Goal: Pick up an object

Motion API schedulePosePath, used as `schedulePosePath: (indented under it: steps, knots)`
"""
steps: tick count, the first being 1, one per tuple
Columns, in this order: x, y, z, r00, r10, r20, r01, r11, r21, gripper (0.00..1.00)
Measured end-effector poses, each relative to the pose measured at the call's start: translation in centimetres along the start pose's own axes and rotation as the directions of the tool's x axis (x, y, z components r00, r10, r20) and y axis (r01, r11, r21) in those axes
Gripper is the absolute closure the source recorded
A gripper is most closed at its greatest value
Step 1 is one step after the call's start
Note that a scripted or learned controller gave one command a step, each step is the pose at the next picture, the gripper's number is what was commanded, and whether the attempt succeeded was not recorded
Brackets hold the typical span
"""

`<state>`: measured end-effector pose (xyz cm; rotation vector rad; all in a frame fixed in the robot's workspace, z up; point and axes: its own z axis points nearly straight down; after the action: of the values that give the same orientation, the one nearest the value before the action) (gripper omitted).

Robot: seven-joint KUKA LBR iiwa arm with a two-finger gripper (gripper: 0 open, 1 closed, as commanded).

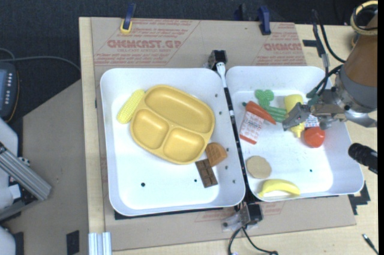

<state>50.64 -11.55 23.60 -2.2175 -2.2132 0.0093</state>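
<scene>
tomato (314, 137) looks like the likeliest target, a small red one sitting in the right bin (336, 179) just at 5 o'clock from the gripper (298, 115). the gripper hangs low over the cluster at the bin's middle, and honestly i can't tell how far apart the fingers are or whether anything's between them, too much dark metal in one blob. so my read: approach is done, grab and lift are both still to come, nothing looks raised off the floor.

right at the gripper there's a yellow piece (293, 102) at 11 o'clock, green toy (268, 102) and carrot (260, 111) off at 9 o'clock, and a white packet (251, 128) at 8. pretty crowded there. cookie (259, 167) and banana (278, 188) sit down at 7 o'clock near the front wall, with open floor between them and the tomato.

left bin (117, 146) holds a yellow tray (171, 123), corn (130, 106) and chocolate bar (206, 173), well apart from the action. tightest edge is the right wall beside the arm.
</scene>
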Motion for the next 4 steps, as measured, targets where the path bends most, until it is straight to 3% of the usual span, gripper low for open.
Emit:
schedulePosePath:
  steps: [1, 2, 4]
  knots:
    - [0.0, 0.2, -0.5, 1.0, -0.002, 0.002, 0.002, 1.0, -0.011, 0.0]
    - [1.1, 0.1, 4.8, 1.0, -0.002, -0.001, 0.002, 1.0, -0.003, 0.0]
    - [0.5, -0.9, 14.0, 1.0, -0.001, 0.0, 0.001, 1.0, -0.002, 0.0]
